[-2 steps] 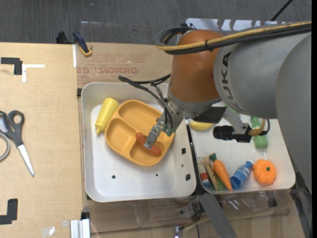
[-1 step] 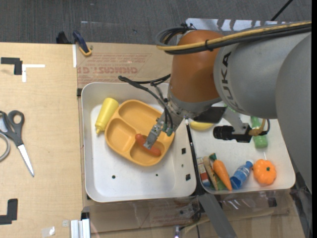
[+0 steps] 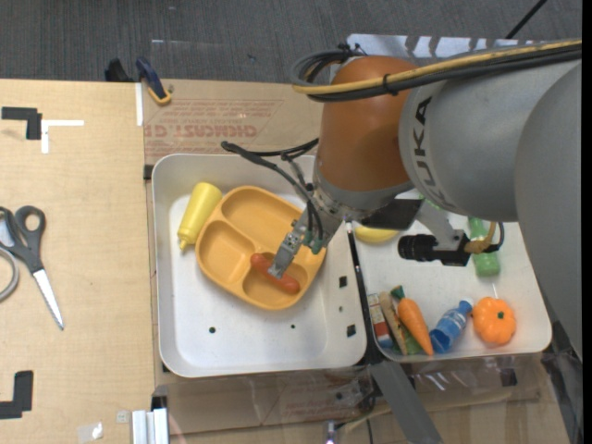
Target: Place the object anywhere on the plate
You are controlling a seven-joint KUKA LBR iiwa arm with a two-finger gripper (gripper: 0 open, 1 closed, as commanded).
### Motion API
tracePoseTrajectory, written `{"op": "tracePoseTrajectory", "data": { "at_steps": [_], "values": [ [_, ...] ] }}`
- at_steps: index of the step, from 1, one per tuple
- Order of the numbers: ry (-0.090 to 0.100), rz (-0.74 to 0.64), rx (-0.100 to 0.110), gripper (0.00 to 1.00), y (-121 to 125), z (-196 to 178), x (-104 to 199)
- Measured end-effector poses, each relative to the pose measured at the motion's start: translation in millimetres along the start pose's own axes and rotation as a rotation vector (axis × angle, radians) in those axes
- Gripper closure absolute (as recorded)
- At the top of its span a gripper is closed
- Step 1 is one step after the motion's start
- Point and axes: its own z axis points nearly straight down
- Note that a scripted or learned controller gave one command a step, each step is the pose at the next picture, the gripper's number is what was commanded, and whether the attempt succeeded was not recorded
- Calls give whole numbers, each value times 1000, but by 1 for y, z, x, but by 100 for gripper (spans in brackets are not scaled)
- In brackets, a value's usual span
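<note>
- On the wooden bench top at the far left lie scissors point(image 3: 32, 252) with grey handles, blades pointing down and to the right
- Near them black bracket marks point(image 3: 20, 123) sit on the wood, well apart from the bins
- At the back edge, a blue clamp point(image 3: 153, 80) grips the board beside a sheet of brown cardboard point(image 3: 222, 123)
- The left bin point(image 3: 185, 340) is white and shallow; most of its floor toward the front is bare
- A yellow bottle point(image 3: 197, 213) lies tilted in that bin, touching the left edge of the plate
- The plate point(image 3: 236, 220) is a yellow divided tray with several compartments, set in the upper middle of the left bin
- A red-orange sausage-shaped object point(image 3: 277, 276) lies in the plate's lower right compartment
- The gripper point(image 3: 280, 265) is right over that object, its tips at or touching it; I cannot tell whether the fingers are spread or pressed together, nor whether they pinch it
- The grey arm point(image 3: 499, 128) with its orange band point(image 3: 365, 132) reaches in from the right, covering much of the right bin point(image 3: 518, 345)
- In the right bin: a yellow item point(image 3: 375, 233) partly under the arm, a carrot point(image 3: 413, 322), a small blue bottle point(image 3: 450, 326), an orange pumpkin point(image 3: 493, 322) and a green piece point(image 3: 486, 264)
</note>
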Motion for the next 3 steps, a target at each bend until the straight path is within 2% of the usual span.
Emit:
{"op": "tracePoseTrajectory", "data": {
  "at_steps": [3],
  "values": [
    [0, 0, 0, 0, 0, 0, 0]
  ]
}}
